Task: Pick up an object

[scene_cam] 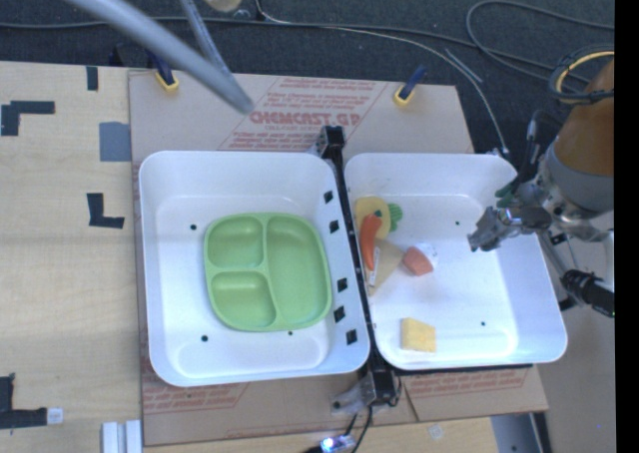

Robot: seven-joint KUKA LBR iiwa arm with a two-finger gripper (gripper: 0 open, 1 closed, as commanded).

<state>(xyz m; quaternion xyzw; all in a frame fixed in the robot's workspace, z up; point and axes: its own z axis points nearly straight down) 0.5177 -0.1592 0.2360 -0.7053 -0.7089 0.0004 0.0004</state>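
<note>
In the right bin lie several small toy foods: a yellow and green piece against the left wall, an orange carrot just below it, a pink-red chunk near the middle, and a yellow cheese-like block toward the front. My gripper hangs over the right part of this bin, to the right of the pink-red chunk and apart from it. Nothing shows between its fingers.
The left bin holds a green divided plate. A black clamp strip joins the two bins. Cables run across the dark floor behind the bench, and cardboard lies under the bins.
</note>
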